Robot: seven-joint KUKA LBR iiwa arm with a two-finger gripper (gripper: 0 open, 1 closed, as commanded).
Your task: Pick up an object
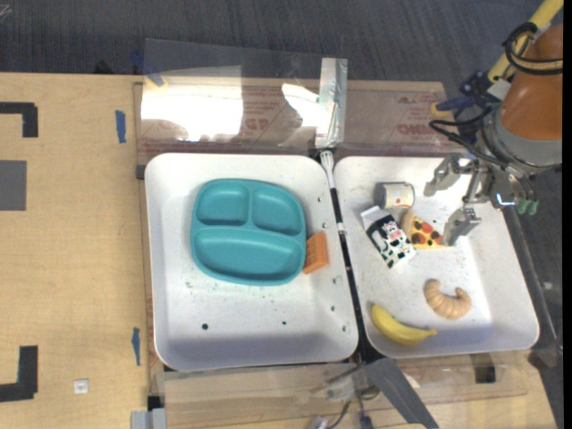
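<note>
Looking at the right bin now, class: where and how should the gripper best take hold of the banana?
Probably the banana's thick middle, coming straight down, fingers across its narrow width. It lies flat and apart from the croissant, but close to the bin's front wall.

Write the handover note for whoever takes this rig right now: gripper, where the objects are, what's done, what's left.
Gripper: open, nothing between its fingers, over the upper part of the right bin.
Right bin holds: banana near the front left, croissant, black-and-white carton, grey can, and a pizza slice toy.
Left bin holds a teal divided plate, with an orange block touching its right edge.
Done: arm is positioned over the right bin.
Left: descend, close on one object, lift.
</note>
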